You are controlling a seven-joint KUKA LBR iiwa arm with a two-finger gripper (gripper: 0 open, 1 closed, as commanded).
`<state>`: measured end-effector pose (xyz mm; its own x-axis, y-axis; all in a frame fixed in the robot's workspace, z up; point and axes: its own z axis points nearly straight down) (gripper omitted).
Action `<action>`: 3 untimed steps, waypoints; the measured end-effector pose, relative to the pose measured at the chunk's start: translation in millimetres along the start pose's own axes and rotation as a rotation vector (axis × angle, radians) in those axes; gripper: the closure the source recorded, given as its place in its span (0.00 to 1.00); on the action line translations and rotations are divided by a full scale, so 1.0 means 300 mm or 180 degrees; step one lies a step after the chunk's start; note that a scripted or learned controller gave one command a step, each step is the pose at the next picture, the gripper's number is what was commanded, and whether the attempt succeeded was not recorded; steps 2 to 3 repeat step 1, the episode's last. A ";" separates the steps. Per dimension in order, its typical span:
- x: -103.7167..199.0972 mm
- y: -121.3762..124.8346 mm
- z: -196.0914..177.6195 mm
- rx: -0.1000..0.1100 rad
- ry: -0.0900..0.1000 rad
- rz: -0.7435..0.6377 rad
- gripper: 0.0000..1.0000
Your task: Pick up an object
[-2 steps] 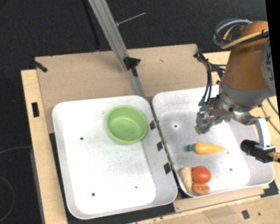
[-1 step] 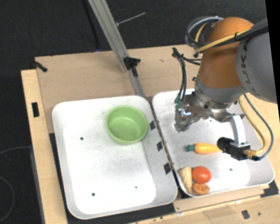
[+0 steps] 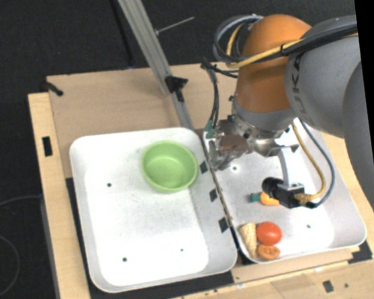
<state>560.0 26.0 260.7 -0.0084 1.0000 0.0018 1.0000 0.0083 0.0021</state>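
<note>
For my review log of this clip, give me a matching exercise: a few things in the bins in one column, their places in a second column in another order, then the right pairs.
Things:
1. green bowl
2. red tomato
3. gripper
4. carrot-like piece

Places:
A. near corner of the right bin
B. middle of the right bin, beside a black part
C. far part of the left bin
D. over the far left edge of the right bin

Pairs: 1-C, 2-A, 3-D, 4-B
</note>
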 end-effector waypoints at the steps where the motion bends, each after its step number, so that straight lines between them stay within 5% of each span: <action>1: 0.190 0.042 0.040 0.0004 -0.0005 0.0004 1.00; 3: 0.190 0.042 0.040 0.0004 -0.0005 0.0004 1.00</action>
